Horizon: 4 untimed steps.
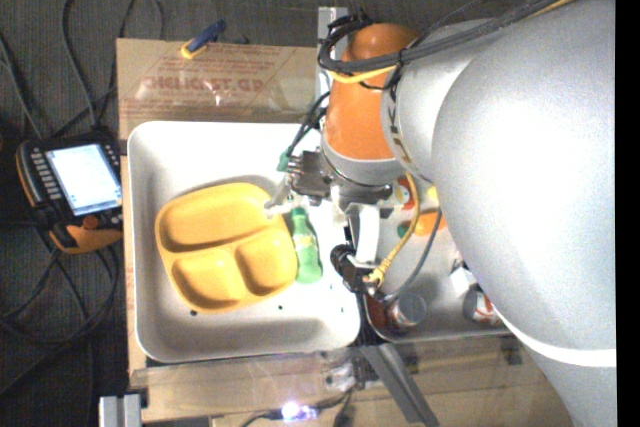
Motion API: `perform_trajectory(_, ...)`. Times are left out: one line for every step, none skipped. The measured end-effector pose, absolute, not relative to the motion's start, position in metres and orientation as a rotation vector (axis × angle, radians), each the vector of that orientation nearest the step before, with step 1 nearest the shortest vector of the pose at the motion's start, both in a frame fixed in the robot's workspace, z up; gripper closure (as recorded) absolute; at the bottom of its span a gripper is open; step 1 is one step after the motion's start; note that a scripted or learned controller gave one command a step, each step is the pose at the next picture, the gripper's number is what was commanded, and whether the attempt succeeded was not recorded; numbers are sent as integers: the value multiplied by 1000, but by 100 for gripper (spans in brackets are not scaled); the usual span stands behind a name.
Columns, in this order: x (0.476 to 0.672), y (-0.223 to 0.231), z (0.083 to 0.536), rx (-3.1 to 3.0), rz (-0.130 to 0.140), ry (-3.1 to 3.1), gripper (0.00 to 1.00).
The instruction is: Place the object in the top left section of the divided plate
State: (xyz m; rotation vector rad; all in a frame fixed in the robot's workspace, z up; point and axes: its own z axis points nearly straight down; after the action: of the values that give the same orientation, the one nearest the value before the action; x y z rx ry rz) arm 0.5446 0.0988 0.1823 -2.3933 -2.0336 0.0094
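Lying just beside the right edge of the yellow divided plate (228,243), a green object (305,247) is seen in the white bin (150,315), not yet in any section. Over it the gripper (322,200) is positioned, presumably for grasping; its state cannot be told, the wrist hiding it.

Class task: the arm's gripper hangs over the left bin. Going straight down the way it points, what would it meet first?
Most likely the green object beside the yellow plate, directly under the gripper. Depth is hard to judge from this view; it might meet the plate's right rim or the bin floor instead.
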Motion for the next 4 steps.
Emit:
perform_trajectory(485, 110, 314, -2197, 7, -2248, 0)
perform_trajectory(484, 88, 351, -2145, 5, -2298, 0)
perform_trajectory(494, 56, 364, -1947, 4, -2467, 0)
perform_trajectory(575, -15, 385, -1871, 4, -2526, 0)
